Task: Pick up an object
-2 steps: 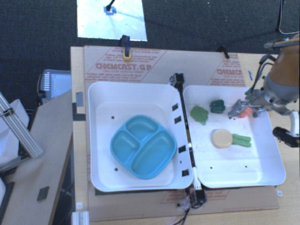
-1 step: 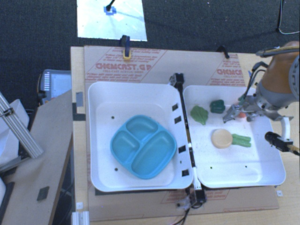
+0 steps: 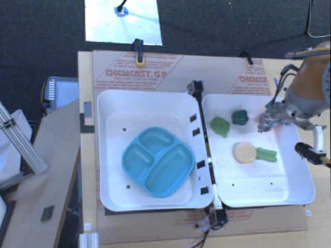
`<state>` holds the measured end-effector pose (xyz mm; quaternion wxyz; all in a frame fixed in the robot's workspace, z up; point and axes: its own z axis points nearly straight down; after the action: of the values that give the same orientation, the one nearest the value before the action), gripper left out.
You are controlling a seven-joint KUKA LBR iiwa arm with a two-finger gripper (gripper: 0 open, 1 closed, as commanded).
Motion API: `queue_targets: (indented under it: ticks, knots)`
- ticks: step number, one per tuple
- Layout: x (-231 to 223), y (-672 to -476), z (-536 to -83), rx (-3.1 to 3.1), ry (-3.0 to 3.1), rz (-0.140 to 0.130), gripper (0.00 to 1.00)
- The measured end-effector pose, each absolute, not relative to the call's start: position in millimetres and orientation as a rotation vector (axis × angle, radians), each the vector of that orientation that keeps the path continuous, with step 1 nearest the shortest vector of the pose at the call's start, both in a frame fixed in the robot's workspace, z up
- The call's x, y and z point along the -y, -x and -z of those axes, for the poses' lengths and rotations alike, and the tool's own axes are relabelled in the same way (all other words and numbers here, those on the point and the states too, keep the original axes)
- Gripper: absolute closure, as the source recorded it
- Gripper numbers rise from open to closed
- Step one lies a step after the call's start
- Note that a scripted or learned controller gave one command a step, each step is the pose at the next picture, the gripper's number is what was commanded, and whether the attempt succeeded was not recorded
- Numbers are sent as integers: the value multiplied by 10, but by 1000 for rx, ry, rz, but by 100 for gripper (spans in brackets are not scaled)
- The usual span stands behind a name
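In the right bin (image 3: 258, 187) lie a light green leafy piece (image 3: 220, 126), a dark green pepper-like piece (image 3: 239, 117), a tan round disc (image 3: 244, 152) and a green flat piece (image 3: 266, 154) touching the disc's right side. My gripper (image 3: 265, 125) hangs over the bin's upper right part, to the right of the dark green piece and above the disc. Its fingers are small and dark here and nothing shows between them.
The left bin (image 3: 114, 138) holds a blue divided plate (image 3: 158, 160). A black clip divider (image 3: 199, 133) runs between the bins. Cardboard (image 3: 155, 71) lies under both bins. The arm's orange band (image 3: 310, 76) rises at the right edge.
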<state>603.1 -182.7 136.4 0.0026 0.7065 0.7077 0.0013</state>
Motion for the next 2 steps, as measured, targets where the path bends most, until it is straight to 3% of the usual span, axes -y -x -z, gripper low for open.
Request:
queue_targets:
  ticks: [1,2]
  knots:
    - [1920,-5998,-1913,-2216,-2216,-5,100]
    - [1921,-6010,-2061,-2223,-2215,-3,100]
